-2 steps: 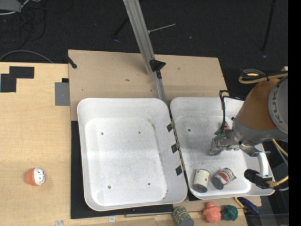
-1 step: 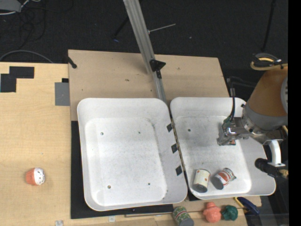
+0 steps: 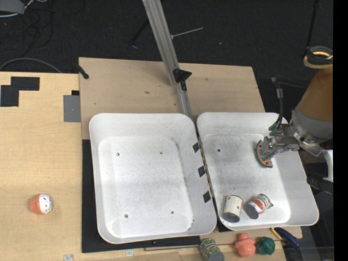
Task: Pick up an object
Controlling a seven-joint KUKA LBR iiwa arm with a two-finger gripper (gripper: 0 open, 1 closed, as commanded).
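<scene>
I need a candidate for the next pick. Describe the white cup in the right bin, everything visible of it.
The white cup lies on its side near the front edge of the right bin, its dark open mouth turned toward the camera. Its wall looks smooth, paper or plastic, with a small reddish mark. A red and white can, also tipped over, lies just to its right, close or touching. The gripper hangs well behind it, apart from it.

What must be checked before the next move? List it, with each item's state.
1. Gripper over the right bin: ok.
2. Object between its fingers: cannot tell.
3. White cup lying in the right bin, apart from the gripper: ok.
4. Red-and-white can beside the cup, on its side: ok.
5. Gripper above either one: not ok, both lie nearer the bin's front edge.
</scene>
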